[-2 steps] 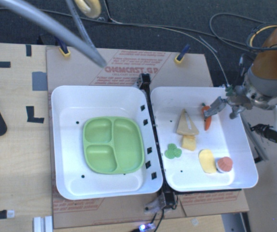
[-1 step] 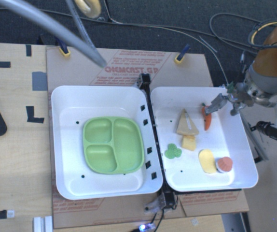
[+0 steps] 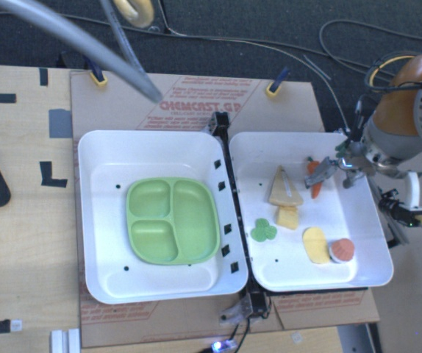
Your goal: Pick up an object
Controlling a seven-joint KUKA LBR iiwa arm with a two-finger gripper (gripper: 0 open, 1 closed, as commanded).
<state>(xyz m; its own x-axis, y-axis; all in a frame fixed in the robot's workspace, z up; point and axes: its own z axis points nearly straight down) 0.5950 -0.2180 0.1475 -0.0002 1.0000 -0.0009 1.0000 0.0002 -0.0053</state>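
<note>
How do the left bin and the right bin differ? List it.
The left bin holds one thing, a green divided plate; the right bin holds several small food pieces scattered about. The arm's hand sits over the right bin's far side, while the left bin has none over it. Both are shallow, white and side by side.

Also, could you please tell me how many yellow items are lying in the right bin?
2: a small yellow block just below the tan wedge, and a yellow oval piece near the front, touching the red-orange round piece. Nothing appears hidden.

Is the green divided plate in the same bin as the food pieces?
No, the green plate lies alone in the left bin; the food sits in the right bin.
</note>
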